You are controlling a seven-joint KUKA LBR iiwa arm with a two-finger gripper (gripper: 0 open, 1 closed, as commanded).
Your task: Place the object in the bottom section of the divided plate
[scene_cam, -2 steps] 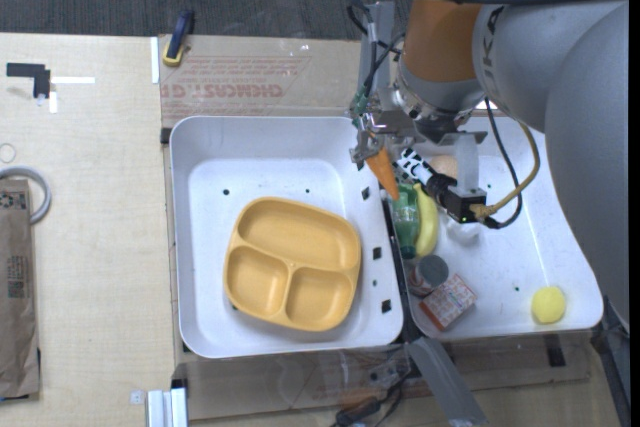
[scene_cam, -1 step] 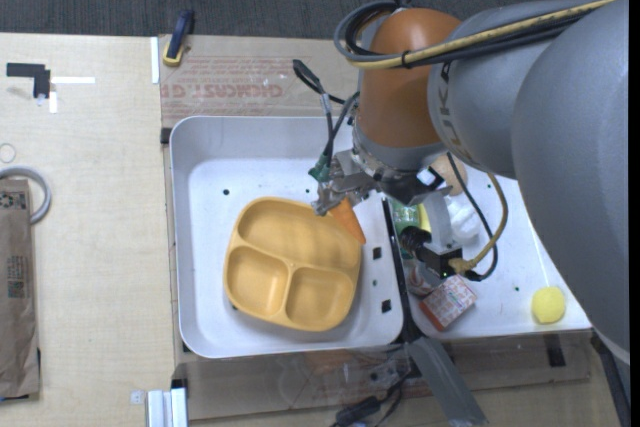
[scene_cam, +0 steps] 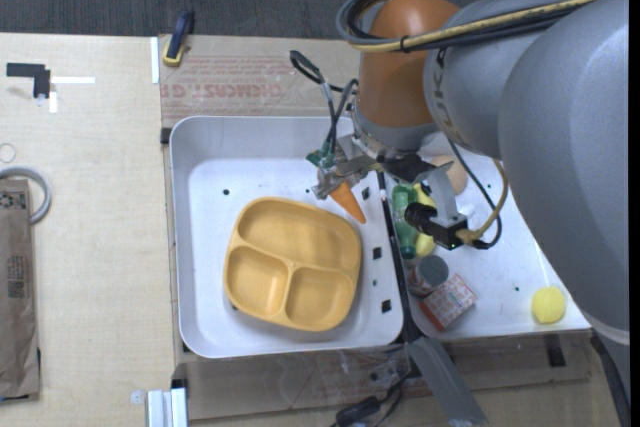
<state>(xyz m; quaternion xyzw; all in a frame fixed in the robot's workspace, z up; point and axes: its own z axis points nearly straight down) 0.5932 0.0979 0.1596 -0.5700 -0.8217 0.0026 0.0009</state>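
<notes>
Reaching in from the right, the grey arm with its orange band (scene_cam: 405, 45) hangs over the seam between the two white bins, and its end effector (scene_cam: 338, 177) sits low at the upper right part of the left bin (scene_cam: 200, 215). An orange, carrot-shaped object (scene_cam: 350, 202) lies just below and slightly right of the end effector, its pointed end aimed down toward the bin's right wall; its upper end looks tucked against the metal tip, but whether it is actually gripped cannot be told from this angle, and how the tip stands is likewise unclear. The yellow divided plate (scene_cam: 293, 263) rests on the left bin's floor below and to the left of the end effector, close to the carrot-shaped object without touching it; all its sections look bare, including the two smaller ones along its lower edge. To the right of the end effector, across the divider, the right bin (scene_cam: 500, 300) holds a green item (scene_cam: 404, 215), a small printed box (scene_cam: 447, 300) and, well apart near the far corner, a yellow ball (scene_cam: 548, 305).
</notes>
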